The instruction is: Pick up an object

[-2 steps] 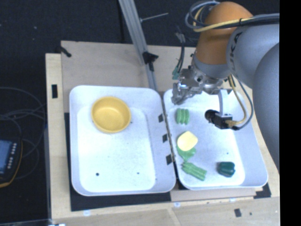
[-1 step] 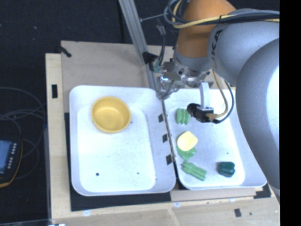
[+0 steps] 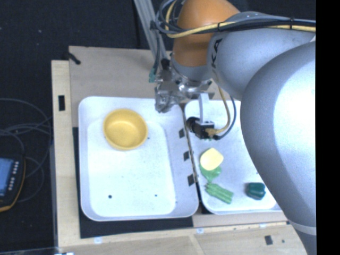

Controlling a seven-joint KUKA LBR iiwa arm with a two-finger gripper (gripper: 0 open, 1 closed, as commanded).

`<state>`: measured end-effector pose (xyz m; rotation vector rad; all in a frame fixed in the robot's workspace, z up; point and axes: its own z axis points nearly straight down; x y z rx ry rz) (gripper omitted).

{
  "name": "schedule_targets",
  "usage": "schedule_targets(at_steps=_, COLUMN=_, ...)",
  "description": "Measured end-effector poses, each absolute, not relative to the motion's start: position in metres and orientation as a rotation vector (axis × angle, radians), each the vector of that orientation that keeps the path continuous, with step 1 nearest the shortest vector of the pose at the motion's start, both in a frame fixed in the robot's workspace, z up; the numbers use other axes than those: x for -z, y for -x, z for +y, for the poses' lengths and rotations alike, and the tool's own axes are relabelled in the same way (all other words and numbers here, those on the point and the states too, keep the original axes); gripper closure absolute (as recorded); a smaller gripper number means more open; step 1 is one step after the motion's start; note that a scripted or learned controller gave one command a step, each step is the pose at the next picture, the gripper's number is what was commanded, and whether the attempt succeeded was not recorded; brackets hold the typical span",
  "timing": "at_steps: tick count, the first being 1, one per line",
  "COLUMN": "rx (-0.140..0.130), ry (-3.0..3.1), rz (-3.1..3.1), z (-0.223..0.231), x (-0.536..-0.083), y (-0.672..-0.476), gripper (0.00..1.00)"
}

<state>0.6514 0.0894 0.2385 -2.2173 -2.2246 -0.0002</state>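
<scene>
The grey arm (image 3: pixel 276 100) reaches in from the right, bulking large across the near right. Its orange band (image 3: pixel 204 23) sits at the far centre, with the gripper (image 3: pixel 169 101) hanging below it, pointing down.

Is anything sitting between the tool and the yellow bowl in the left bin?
Nothing visible does. The tool hangs over the far right corner of the left bin, and the yellow bowl sits upright on bare white floor just to its left. The other items lie in the right bin, beyond the divider.
</scene>
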Motion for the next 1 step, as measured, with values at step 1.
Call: schedule_targets(at_steps=1, rx=0.0, ry=2.222, rz=-2.222, z=0.0867, x=-0.2392, y=-0.6517, gripper=0.0)
